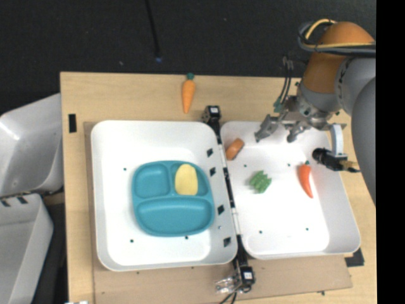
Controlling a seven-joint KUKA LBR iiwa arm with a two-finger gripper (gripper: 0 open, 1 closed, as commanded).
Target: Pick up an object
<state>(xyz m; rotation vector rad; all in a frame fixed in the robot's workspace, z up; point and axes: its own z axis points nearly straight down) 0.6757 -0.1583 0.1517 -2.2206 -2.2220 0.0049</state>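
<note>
Gripper (280,130), fingers spread with nothing between them, hovers over the right bin (329,236) (carrot (305,180) nearby).

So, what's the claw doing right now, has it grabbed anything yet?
Claw open, nothing between its fingers, over the right bin's far edge. Sausage, green piece and carrot lying loose in that bin. Nothing blocking them.

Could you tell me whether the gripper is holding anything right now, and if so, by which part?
Nothing is held: the gripper hangs with open jaws over the right bin's far edge, nothing between them.
</note>
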